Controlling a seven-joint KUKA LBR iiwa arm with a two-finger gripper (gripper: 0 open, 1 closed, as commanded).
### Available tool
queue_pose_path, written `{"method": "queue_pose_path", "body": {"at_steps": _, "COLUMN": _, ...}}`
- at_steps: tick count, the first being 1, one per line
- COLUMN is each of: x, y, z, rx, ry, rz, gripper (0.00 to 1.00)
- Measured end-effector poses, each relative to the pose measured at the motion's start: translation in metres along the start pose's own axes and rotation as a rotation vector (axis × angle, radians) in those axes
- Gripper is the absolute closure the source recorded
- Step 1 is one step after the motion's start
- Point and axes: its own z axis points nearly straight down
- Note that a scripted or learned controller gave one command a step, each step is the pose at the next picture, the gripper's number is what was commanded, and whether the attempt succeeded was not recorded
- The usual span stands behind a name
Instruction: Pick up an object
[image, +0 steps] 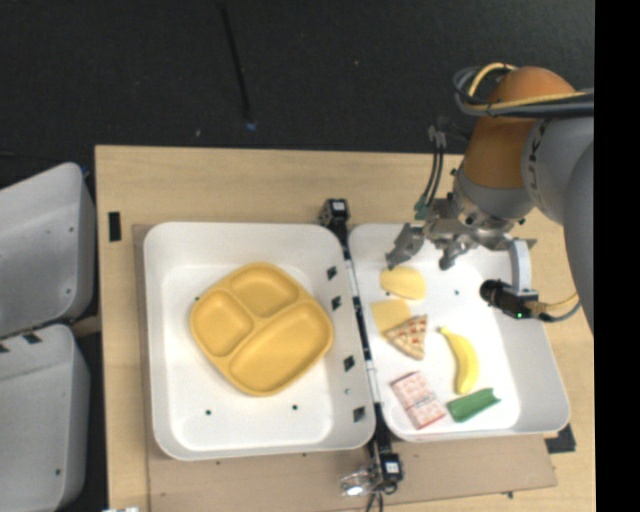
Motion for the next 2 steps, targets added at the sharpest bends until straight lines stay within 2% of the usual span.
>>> {"method": "queue_pose_path", "body": {"at_steps": 1, "x": 0.000, "y": 0.003, "z": -0.009, "rx": -0.014, "ry": 0.000, "rz": -0.002, "gripper": 0.00}}
{"method": "queue_pose_path", "body": {"at_steps": 2, "x": -0.006, "y": 0.008, "z": 0.036, "rx": -0.011, "ry": -0.003, "rz": 0.000, "gripper": 0.00}}
